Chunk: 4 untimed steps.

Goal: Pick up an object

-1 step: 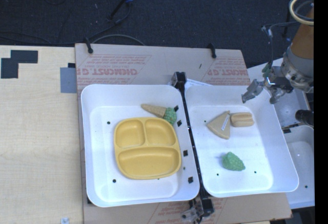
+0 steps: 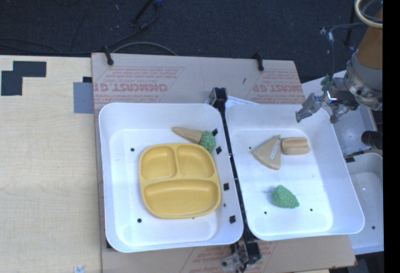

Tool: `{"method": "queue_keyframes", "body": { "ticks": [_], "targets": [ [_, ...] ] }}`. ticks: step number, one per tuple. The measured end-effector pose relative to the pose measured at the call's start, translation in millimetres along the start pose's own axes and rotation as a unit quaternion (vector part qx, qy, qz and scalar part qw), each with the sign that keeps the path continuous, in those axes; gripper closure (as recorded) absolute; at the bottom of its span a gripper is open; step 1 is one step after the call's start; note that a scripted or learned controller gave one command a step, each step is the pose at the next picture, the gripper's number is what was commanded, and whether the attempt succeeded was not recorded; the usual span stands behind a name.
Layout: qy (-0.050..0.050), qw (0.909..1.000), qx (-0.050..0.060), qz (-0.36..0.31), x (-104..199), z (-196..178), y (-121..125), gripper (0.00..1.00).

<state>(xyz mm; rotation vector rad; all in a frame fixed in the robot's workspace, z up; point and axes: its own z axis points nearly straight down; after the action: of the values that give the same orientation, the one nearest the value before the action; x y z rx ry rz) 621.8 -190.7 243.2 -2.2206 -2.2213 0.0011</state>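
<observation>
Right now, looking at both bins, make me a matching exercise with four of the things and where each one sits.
Things:
1. yellow divided plate
2. green lump
3. tan wedge
4. cone with green tip

Places:
A. right bin, nearer the front, alone
B. left bin, just behind the plate's far edge
C. left bin, taking up most of its floor
D. right bin, touching a small tan block

Pairs: 1-C, 2-A, 3-D, 4-B
</observation>
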Motion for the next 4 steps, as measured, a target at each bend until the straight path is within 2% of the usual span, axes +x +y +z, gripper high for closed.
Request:
{"method": "queue_keyframes", "body": {
  "ticks": [1, 3, 4],
  "targets": [
    [0.001, 1.0000, 0.004, 0.000, 9.0, 59.3, -3.3, 0.00],
    [0.000, 1.0000, -0.002, 0.001, 10.7, 150.6, -3.1, 0.00],
    [0.001, 1.0000, -0.005, 0.000, 10.6, 135.8, -0.8, 1.00]
  ]
}}
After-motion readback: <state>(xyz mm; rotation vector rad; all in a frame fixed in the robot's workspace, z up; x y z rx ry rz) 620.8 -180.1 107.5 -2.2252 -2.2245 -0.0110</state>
